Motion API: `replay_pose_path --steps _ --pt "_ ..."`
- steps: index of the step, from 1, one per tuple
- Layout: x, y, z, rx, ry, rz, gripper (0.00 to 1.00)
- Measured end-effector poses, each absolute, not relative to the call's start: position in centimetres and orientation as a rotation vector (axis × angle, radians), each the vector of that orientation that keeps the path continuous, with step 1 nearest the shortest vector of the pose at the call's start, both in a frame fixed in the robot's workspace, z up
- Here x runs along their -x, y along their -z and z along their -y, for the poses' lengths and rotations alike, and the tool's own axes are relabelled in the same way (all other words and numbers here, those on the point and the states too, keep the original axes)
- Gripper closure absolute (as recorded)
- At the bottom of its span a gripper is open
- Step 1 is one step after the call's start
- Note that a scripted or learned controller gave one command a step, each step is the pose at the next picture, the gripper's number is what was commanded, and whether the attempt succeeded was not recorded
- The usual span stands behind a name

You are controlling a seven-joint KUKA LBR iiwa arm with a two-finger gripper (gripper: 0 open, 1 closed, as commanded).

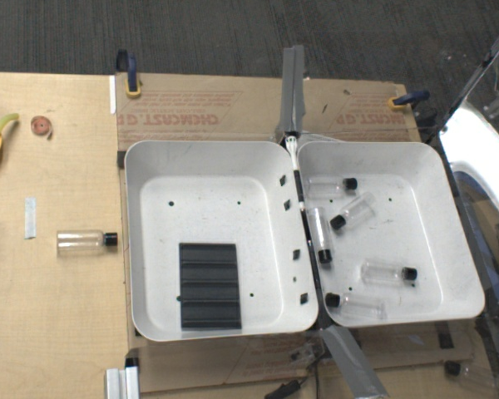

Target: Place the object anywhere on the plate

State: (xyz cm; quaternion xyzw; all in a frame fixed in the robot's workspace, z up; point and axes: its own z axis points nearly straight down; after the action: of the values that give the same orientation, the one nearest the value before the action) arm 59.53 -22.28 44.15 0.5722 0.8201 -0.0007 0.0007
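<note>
Basically five clear vials (pixel 352 212) with black caps lie scattered in the right bin (pixel 437 223); the black ridged plate (pixel 209 286) sits at 6 o'clock in the left bin (pixel 150 223). One more vial (pixel 85 240) lies on the desk (pixel 50 322).

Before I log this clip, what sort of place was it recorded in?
Probably a robotics lab bench: two white bins clamped over cardboard, clear vials with black caps in the right bin, a dark ribbed plate in the left.
</note>
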Motion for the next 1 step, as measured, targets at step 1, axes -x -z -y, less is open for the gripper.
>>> replay_pose_path --steps 1 --pt "-65.22 -44.00 17.35 -2.120 0.004 -2.318 0.00"
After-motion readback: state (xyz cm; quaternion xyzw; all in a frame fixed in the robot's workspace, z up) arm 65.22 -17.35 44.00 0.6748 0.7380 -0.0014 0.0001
